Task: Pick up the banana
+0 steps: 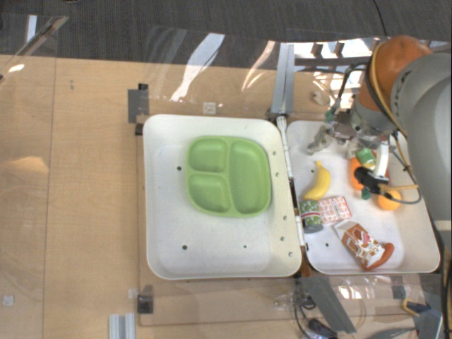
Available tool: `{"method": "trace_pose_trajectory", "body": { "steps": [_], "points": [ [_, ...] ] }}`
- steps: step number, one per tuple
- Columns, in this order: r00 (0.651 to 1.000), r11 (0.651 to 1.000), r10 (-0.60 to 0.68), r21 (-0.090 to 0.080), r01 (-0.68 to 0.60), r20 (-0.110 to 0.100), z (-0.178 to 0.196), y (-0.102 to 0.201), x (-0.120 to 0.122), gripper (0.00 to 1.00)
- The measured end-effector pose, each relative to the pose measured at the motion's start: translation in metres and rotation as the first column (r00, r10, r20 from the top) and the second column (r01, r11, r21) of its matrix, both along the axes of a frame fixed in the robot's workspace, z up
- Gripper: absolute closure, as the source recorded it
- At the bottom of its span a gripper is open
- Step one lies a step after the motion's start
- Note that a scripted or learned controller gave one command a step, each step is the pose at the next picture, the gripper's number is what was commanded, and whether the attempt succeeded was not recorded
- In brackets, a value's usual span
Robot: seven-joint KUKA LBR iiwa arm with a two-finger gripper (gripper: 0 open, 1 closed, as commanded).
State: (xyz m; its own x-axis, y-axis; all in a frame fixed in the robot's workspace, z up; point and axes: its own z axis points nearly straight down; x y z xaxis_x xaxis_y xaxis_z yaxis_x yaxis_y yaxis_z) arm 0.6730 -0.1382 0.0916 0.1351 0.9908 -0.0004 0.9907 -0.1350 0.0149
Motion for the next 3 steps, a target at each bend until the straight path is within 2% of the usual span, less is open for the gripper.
{"method": "trace_pose_trajectory", "body": {
  "steps": [1, 2, 3],
  "points": [
    [1.000, 1.000, 0.018, 0.000, -0.018, 0.002, 0.002, 0.029, -0.039, 0.00],
    [0.996, 0.996, -0.088, 0.001, 0.088, 0.010, 0.003, 0.010, -0.082, 0.00],
    [0.996, 0.996, -0.085, -0.001, 0.085, 0.019, 0.016, 0.009, -0.079, 1.00]
  ]
}}
